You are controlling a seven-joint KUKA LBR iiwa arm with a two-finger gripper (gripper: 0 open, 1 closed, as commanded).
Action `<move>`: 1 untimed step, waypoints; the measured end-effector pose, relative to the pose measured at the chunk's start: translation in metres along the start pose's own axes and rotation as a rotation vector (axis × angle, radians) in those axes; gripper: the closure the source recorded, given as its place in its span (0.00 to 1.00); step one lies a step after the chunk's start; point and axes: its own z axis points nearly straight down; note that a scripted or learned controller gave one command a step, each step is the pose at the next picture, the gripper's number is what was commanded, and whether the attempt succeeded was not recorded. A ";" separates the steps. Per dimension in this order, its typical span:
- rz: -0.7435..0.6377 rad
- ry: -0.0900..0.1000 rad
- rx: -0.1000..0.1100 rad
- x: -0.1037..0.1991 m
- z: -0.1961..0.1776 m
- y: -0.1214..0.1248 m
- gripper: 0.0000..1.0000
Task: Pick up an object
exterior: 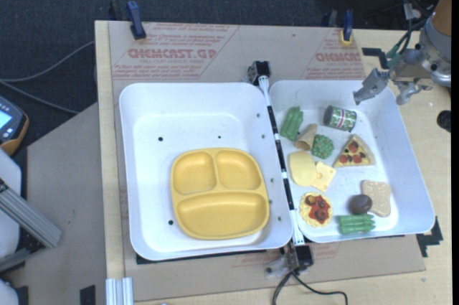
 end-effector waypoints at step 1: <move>-0.005 0.005 0.011 0.043 0.135 0.021 0.00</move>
